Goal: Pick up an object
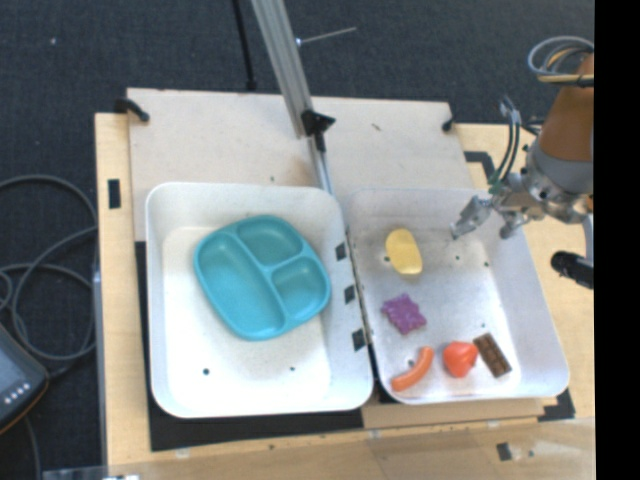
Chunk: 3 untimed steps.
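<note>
Tool (487, 220) splayed and holding nothing above right bin's (530, 298) upper right edge, yellow object (404, 252) well apart to its left.

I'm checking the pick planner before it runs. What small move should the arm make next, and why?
Probably shift the gripper left and down toward the yellow object. The gripper sits over the right bin's upper right edge with nothing between its fingers, and the yellow piece lies nearest, apart from the other items.
</note>
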{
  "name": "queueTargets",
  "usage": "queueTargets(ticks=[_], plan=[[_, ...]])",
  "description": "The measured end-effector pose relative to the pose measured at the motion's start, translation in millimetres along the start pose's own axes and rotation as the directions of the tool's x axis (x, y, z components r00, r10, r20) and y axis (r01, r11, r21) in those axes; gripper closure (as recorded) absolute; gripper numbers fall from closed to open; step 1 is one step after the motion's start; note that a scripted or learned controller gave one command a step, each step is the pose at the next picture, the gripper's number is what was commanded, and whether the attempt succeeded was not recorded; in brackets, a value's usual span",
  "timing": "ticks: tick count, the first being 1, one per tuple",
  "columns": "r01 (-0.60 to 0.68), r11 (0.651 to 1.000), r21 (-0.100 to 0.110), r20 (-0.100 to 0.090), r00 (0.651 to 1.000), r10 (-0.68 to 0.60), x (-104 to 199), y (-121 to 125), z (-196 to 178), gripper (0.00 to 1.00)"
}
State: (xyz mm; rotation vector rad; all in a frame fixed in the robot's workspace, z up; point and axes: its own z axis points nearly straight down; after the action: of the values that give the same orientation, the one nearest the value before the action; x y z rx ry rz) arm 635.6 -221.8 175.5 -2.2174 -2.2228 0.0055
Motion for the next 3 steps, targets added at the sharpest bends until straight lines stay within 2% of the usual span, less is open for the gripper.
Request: queueTargets(ticks=[1,2,3], plan=[[0.002,1.0,-0.001,0.0,1.0,-0.002,9,0,51,0.0],[0.002,1.0,-0.002,0.001,1.0,-0.002,8,0,75,0.0],[0.003,1.0,-0.008,0.004,1.0,-0.003,7,1,62,1.0]])
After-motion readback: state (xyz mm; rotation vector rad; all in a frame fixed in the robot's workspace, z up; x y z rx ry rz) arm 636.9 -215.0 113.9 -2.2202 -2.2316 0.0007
